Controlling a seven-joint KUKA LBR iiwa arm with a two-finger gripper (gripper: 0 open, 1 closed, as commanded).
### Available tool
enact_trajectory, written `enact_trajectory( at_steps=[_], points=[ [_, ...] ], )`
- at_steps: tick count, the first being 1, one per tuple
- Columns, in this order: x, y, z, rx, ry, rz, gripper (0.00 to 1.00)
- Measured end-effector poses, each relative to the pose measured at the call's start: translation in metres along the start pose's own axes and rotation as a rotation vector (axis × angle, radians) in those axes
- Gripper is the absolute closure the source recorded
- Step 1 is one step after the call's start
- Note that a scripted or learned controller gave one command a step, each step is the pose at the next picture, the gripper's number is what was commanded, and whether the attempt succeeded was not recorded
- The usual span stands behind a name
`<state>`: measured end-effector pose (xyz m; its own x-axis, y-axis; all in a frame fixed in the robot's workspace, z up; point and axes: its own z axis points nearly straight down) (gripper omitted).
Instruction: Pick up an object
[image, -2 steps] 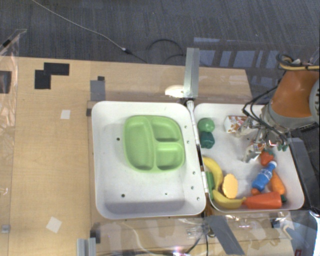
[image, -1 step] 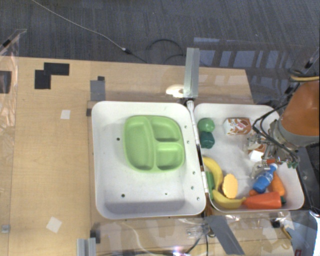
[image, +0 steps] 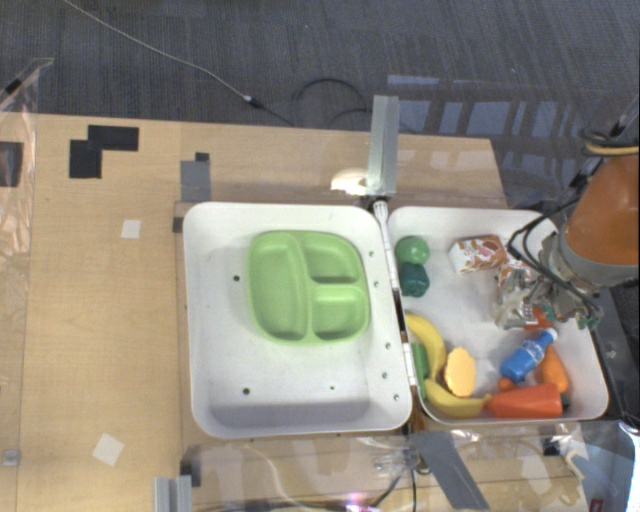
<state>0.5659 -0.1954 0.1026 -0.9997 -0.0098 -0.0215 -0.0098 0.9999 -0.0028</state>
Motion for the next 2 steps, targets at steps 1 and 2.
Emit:
enact_trajectory(
  at_steps=[1, 2],
  points=[
    [0.0729, -0.0092, 0.0116, 0.001, 0.007, 0.386, 1.0],
    [0.072, -0.01, 0.0112, 0.003, 0.003, 0.386, 0.0]
  ],
)
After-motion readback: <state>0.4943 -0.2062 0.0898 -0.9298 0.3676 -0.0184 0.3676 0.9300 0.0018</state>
